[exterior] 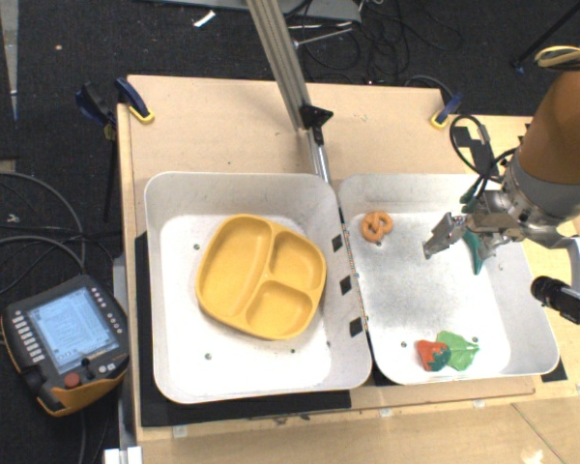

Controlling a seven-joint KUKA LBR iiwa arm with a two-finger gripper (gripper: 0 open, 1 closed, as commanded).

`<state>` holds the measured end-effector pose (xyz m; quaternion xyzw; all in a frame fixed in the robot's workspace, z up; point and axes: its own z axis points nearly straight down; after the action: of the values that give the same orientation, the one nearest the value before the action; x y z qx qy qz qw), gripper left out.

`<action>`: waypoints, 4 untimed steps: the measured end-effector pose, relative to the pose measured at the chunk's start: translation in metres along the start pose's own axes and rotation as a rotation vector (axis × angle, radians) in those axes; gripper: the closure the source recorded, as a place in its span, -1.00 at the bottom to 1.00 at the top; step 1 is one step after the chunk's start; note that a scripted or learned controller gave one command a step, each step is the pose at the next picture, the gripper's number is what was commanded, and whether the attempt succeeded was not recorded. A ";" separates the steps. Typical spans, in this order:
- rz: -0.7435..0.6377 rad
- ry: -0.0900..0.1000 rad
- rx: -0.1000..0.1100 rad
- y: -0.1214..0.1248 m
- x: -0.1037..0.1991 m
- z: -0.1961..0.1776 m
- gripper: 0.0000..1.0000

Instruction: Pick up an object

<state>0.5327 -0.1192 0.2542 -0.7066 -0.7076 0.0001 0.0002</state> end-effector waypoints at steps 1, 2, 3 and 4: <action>0.000 0.000 0.000 0.000 0.000 0.000 -1.00; 0.001 0.001 0.006 -0.008 0.007 0.053 -1.00; 0.002 0.001 0.005 -0.011 0.007 0.096 -1.00; 0.002 0.001 0.005 -0.015 0.005 0.140 -1.00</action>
<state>0.5175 -0.1141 0.1143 -0.7074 -0.7068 0.0016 0.0022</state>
